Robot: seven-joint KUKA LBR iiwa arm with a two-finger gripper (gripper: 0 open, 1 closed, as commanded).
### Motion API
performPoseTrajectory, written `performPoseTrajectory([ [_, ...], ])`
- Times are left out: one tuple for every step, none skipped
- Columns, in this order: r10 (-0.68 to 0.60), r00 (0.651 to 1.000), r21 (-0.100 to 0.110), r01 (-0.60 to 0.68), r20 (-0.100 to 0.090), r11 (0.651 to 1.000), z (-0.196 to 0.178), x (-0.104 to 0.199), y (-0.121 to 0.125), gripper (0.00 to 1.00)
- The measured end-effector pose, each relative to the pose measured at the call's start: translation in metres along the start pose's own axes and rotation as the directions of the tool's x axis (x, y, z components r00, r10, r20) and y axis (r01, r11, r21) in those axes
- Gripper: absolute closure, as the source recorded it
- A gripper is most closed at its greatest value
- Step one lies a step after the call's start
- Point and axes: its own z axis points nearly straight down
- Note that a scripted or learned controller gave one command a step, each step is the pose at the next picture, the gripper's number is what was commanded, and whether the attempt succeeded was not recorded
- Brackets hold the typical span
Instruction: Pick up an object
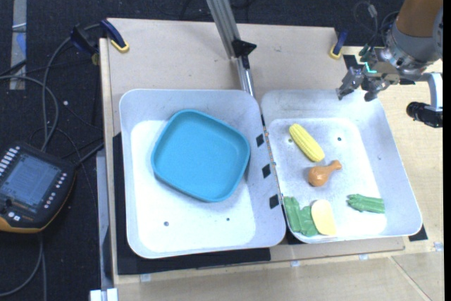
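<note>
Tool (358, 86) sits over the top right corner of the right bin (394, 151), above the rim, fingers spread apart with nothing between them. Right bin contents: toy corn cob (306, 142) near the middle, orange drumstick-shaped toy (322, 173) just below it, green pea-pod-like piece (366, 204) toward the lower right, and a pale yellow slice (323, 217) touching a green leafy piece (299, 216) at the lower left, possibly lettuce, hard to tell. Left bin (141, 222) holds a blue square plate (201, 155), slightly rotated. Both bins rest side by side on the counter (176, 56).
</note>
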Motion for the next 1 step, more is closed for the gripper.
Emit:
performPoseTrajectory([
  [0.000, 1.000, 0.000, 0.000, 0.000, 1.000, 0.0000, 0.0000, 0.0000, 0.00],
])
